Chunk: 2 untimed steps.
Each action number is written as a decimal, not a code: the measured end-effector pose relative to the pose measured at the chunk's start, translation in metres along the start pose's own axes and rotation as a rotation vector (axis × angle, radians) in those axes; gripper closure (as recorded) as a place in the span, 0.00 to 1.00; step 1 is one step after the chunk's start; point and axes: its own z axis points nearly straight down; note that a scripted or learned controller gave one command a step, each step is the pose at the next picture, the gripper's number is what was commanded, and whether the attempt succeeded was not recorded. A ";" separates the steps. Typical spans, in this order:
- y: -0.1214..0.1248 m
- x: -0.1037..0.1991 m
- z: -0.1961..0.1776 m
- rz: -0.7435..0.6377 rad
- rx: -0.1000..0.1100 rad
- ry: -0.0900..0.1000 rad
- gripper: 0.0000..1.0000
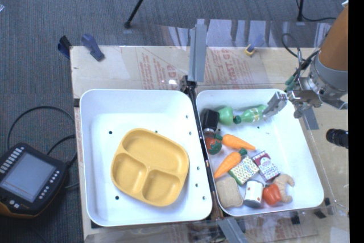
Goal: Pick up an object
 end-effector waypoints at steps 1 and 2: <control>0.069 -0.008 0.121 -0.073 0.008 0.001 0.00; 0.033 0.054 0.181 -0.266 0.000 0.000 0.00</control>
